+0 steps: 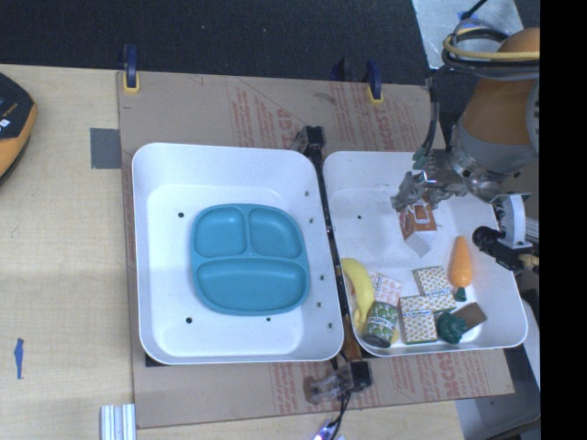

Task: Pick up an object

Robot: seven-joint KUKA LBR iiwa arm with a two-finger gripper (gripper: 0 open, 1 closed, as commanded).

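Observation:
My gripper [418, 193] hangs over the back part of the right bin [367, 177]. Its fingers are shut on the top edge of a small brown and orange packet [420, 221], which dangles below them with a faint shadow on the bin floor underneath. Along the front of the bin lie a banana [359, 285], a green-labelled can [381, 324], several checked packets [424, 312], an orange carrot [460, 261], a dark green lump [449, 328] and a brown block [471, 314].
The left bin [156, 246] holds a blue divided plate [249, 258]. A black clip [314, 139] sits where the two bins meet at the back. The arm's black cable fitting [498, 246] juts out over the right bin's right side.

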